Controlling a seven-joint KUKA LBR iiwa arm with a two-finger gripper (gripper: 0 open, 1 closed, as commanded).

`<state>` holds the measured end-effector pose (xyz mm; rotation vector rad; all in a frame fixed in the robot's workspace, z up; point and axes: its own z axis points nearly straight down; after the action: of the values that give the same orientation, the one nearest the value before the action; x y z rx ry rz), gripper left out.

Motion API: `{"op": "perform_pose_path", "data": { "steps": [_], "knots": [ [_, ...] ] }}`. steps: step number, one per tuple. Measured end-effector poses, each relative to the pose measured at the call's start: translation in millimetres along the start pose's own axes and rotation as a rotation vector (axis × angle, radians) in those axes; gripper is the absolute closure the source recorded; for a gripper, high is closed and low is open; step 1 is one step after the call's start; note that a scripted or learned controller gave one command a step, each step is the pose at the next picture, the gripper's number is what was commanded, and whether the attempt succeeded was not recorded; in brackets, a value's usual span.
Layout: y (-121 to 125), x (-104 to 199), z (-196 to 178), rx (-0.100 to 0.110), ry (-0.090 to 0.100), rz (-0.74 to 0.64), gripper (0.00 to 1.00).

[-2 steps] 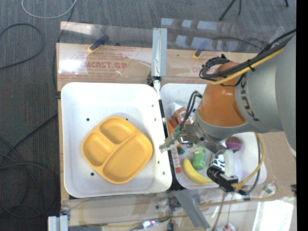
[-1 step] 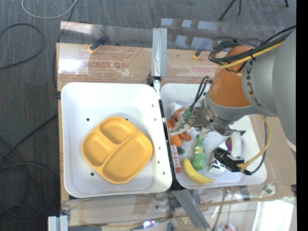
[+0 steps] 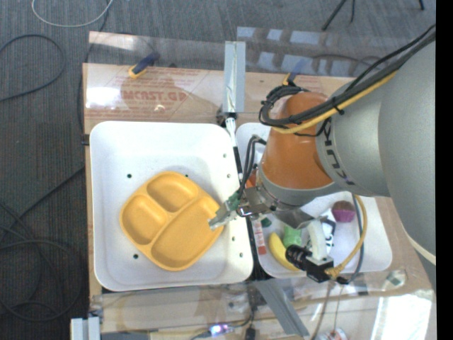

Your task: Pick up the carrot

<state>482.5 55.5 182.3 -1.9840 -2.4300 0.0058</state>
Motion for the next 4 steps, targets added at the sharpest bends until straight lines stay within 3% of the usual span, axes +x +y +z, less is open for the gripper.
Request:
{"op": "perform_pose_path", "data": {
  "steps": [1,2,4],
  "knots": [
    [13.8,12.0,16.8,-0.033,-0.018,-0.009,0.00],
    [24.7,17.2,26.8,-0.064,-0.023,0.026,0.00],
    [36.9,22.8,36.1,-0.058,-0.018,0.079,0.00]
  ]
}}
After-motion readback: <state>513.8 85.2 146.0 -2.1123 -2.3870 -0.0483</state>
